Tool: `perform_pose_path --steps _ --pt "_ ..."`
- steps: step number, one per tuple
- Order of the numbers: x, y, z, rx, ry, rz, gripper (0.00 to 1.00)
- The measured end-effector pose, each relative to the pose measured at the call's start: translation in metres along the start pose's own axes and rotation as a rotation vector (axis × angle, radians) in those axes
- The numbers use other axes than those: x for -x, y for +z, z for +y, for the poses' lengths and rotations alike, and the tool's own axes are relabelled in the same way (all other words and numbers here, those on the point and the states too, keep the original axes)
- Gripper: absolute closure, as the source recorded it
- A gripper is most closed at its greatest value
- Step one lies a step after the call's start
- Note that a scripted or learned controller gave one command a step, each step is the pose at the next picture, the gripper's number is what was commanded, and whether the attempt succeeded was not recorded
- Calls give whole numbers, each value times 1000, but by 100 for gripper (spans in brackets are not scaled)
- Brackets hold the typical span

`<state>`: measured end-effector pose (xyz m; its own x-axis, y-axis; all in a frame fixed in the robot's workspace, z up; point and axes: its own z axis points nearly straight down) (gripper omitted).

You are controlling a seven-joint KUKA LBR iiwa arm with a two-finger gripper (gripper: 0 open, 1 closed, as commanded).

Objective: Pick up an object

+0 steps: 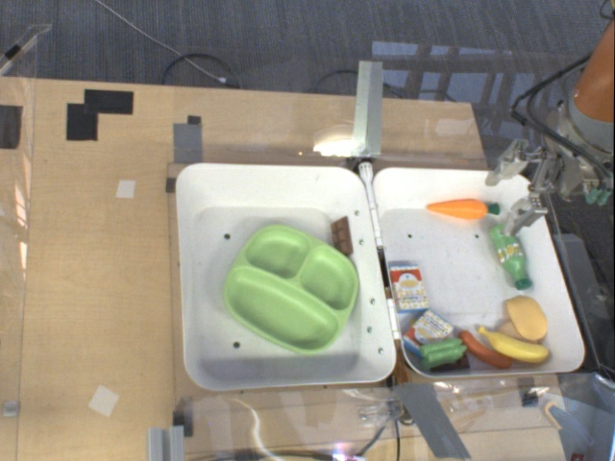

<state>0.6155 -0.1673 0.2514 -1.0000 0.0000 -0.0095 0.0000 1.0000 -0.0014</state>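
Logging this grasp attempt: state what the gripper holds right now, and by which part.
Nothing is held. The two-finger gripper hangs over the right white bin, above the green plastic bottle, with nothing between its jaws.

No readable text; small carton (407,287) with print too small to read.

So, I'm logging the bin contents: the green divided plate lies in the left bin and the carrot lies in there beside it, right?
Not quite. The camera view shows the green divided plate in the left bin, but the carrot lies in the right bin, near its far edge.
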Motion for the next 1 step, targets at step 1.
perform_pose_path --steps 1 --pt "9 158 -16 -1 -119 -3 0"
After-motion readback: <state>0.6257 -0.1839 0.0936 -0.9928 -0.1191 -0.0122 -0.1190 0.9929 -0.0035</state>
